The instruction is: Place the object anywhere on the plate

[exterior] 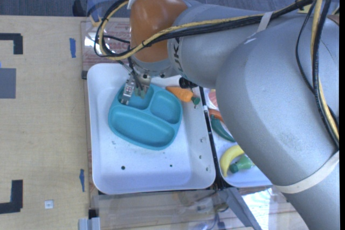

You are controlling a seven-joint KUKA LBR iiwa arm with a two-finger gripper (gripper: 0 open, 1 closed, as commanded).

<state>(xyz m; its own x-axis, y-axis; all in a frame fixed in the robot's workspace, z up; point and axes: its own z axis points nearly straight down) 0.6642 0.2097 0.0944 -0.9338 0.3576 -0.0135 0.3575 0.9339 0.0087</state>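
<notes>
Left bin (108, 169) is carrying the blue divided plate (145, 121), tilted, sitting toward the bin's back half. The gripper (135, 89) is hanging over the plate's upper left compartment, fingers pointing down at or just above its rim; whether anything is sitting between them, or how far apart they are, cannot be told at this angle. An orange carrot-like object (180, 93) is lying just right of the plate's upper edge, touching or almost touching it, long axis running left-right, so it is lying to the right of the jaws, near. If that is the task's object, it is not on the plate yet. Right bin (237, 180) is holding a green item (221, 129) and a banana (229, 156), mostly under the arm (259, 72).
</notes>
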